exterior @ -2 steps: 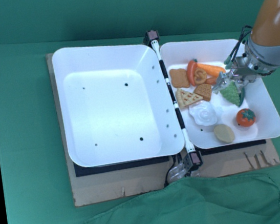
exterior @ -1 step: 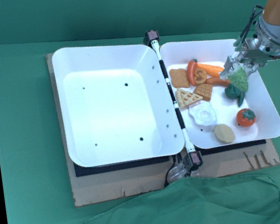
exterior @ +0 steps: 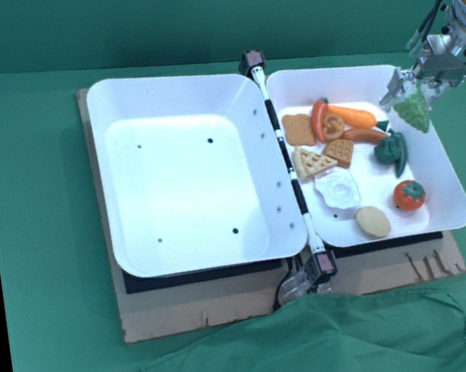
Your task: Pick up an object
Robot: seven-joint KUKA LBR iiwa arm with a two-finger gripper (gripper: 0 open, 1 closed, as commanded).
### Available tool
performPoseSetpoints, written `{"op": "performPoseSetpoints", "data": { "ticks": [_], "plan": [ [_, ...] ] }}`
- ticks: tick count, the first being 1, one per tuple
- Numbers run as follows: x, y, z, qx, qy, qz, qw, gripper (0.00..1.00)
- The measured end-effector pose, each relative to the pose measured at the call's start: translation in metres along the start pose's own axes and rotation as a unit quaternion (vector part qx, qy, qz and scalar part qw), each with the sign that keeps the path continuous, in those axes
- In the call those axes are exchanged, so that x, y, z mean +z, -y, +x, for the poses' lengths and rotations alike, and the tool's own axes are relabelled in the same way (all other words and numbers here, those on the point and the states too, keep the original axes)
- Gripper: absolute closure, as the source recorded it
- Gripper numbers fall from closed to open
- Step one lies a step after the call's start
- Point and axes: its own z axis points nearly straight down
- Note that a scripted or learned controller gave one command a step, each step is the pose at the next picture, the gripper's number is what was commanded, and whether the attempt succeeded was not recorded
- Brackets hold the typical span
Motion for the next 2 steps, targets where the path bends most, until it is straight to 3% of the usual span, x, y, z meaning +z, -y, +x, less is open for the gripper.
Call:
{"op": "performPoseSetpoints", "data": {
  "ticks": [2],
  "plan": [
    [0.020,0.026,0.096,-0.002,-0.002,0.005,1.0000,1.00]
  ]
}}
